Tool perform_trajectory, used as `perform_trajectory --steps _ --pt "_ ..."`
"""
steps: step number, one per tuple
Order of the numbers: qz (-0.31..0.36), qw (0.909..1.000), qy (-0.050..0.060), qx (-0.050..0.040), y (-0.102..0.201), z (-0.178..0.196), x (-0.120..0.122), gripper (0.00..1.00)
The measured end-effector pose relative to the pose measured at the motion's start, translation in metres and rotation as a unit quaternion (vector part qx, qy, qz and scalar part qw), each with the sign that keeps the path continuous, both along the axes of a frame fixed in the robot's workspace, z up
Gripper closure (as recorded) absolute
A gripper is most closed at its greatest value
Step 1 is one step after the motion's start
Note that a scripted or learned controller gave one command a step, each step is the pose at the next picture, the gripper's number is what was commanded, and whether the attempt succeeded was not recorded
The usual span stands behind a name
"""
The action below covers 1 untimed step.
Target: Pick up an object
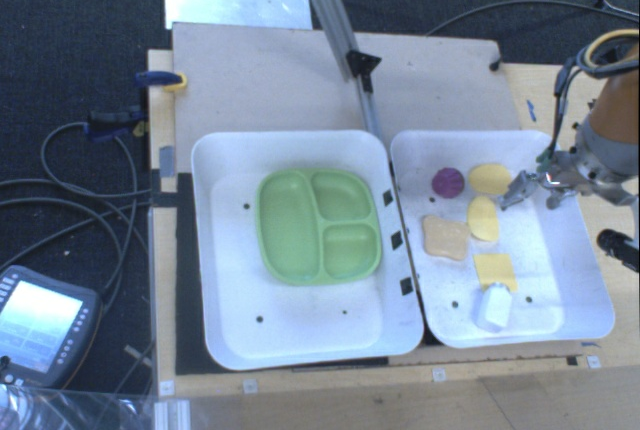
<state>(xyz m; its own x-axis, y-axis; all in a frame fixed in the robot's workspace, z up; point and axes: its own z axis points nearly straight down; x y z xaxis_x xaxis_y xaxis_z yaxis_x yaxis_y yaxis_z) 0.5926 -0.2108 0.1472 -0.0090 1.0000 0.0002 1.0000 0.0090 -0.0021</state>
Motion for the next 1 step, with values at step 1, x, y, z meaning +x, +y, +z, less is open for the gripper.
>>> perform_trajectory --steps 1 --pt "-0.002 1.0 0.0 0.0001 0.0004 -0.0522 -0.0002 0.0"
